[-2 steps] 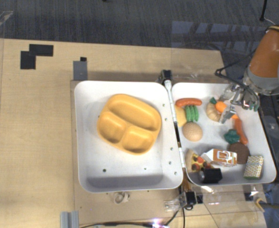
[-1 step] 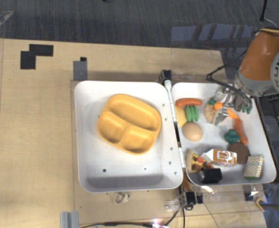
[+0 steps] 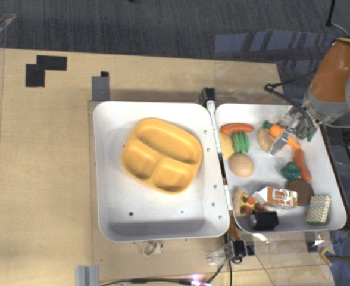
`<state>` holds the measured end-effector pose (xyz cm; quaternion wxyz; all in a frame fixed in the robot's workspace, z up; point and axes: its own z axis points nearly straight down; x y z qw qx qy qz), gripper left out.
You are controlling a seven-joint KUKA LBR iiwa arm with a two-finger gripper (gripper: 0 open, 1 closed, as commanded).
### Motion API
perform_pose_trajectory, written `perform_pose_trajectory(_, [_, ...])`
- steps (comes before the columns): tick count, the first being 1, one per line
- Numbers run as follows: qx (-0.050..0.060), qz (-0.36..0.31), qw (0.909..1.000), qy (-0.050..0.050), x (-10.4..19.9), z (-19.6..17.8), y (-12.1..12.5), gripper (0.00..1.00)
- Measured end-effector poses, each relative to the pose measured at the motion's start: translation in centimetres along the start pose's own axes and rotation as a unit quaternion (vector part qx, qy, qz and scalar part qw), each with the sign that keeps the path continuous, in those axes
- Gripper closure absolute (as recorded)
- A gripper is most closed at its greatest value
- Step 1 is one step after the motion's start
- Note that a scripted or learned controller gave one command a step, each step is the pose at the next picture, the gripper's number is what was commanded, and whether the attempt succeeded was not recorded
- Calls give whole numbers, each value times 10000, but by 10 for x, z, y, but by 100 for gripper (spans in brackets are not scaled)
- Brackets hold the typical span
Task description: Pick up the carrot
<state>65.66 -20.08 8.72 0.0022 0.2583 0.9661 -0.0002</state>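
Observation:
In the right bin (image 3: 336,186), an orange carrot (image 3: 300,162) lies lengthwise near the right wall, with a dark green leafy top (image 3: 290,171) at its lower left. A second, smaller orange piece with a green tip (image 3: 275,130) lies at the bin's upper middle. My gripper (image 3: 285,134) hangs right over that smaller orange piece, up and left of the long carrot. The grey arm with its orange band (image 3: 336,70) comes in from the upper right. The gripper's body hides part of the orange piece.
The right bin also holds a red sausage (image 3: 237,128), green pods (image 3: 240,142), a beige ball (image 3: 241,164), a brown round (image 3: 300,190), a small carton (image 3: 279,196), a black object (image 3: 264,220) and a woven block (image 3: 318,208). A yellow moulded tray (image 3: 161,154) lies in the left bin (image 3: 112,207).

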Motion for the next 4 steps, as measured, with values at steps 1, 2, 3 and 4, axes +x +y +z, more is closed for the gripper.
perform_pose_trajectory(1, [-11,1586,9873,-15,4,0,-2,0])
perform_pose_trajectory(2, [-19,2727,9621,-13,-3,-1,-1,0])
perform_pose_trajectory(3, [-38,2693,9630,-70,-7,-15,0,100])
perform_pose_trajectory(4, [-40,3360,9419,-24,29,-74,84,100])
